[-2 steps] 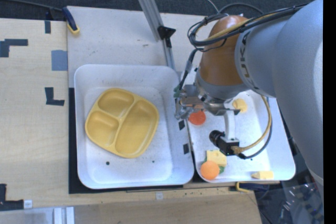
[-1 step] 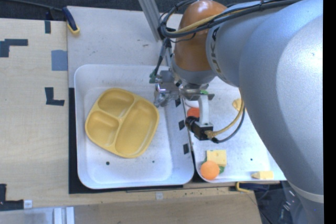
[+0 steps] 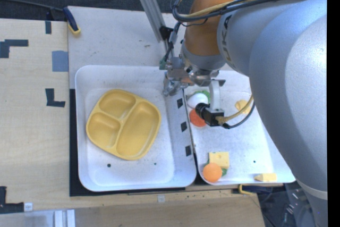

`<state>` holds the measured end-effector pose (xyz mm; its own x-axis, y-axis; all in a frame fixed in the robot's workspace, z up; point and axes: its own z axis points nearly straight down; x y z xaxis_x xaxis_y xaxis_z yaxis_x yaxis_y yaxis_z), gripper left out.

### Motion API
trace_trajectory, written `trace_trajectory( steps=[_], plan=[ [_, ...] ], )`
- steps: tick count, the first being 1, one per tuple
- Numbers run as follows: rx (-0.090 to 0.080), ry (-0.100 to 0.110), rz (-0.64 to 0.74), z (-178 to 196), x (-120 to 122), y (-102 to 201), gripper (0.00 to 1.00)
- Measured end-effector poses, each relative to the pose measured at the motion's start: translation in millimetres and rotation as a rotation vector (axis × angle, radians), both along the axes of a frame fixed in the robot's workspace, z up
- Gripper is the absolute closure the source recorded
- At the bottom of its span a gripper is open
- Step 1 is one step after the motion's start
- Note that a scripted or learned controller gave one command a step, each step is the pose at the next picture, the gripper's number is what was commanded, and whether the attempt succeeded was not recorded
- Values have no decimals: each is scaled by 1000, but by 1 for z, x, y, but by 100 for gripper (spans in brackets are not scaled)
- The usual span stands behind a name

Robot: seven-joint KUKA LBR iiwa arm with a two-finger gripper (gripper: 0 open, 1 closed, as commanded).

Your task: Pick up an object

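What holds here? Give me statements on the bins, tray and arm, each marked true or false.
1. A yellow tray lies in the left bin. True.
2. The tray has one compartment. False: it has three.
3. An orange ball lies in the right bin. True.
4. The ball sits on the tray. False: it lies in the other bin, by a yellow block.
5. The arm reaches over the right bin. True.

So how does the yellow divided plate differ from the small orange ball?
The yellow divided plate is large, flat and compartmented, lying in the left bin. The small orange ball is round and sits at the right bin's near edge beside a yellow block. Neither touches the gripper.
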<state>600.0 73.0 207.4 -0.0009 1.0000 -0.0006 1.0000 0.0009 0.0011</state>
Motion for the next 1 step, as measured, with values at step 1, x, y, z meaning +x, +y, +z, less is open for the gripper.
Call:
trace_trajectory(
  steps=[1],
  plan=[
    [-2, 5, -6, -2, -35, -53, 100]
  ],
)
